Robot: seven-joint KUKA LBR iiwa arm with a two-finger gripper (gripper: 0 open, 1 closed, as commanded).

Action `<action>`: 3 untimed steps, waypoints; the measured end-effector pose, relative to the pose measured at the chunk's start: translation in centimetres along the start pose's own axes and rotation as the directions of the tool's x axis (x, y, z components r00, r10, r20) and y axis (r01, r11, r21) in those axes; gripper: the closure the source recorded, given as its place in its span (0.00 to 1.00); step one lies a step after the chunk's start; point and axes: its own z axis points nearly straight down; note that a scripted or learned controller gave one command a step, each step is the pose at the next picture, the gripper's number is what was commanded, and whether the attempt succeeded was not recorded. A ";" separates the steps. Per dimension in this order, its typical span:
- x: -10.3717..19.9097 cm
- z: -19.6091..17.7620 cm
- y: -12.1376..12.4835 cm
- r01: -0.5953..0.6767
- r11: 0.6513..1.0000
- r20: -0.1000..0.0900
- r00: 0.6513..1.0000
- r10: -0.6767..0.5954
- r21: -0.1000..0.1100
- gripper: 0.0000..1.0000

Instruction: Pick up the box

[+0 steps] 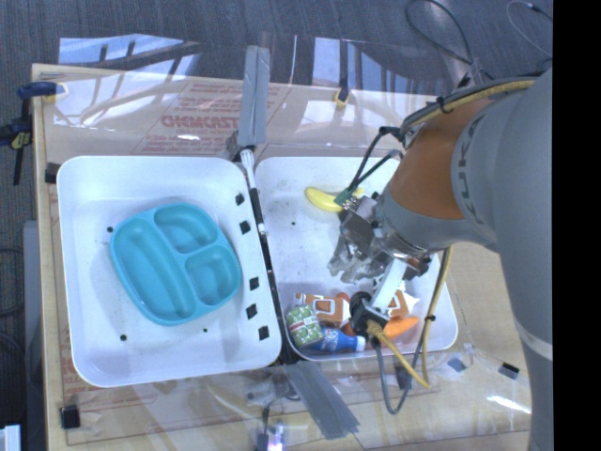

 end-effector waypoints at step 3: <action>3.3 -0.7 7.5 -0.239 0.971 0.002 0.971 0.239 0.003 1.00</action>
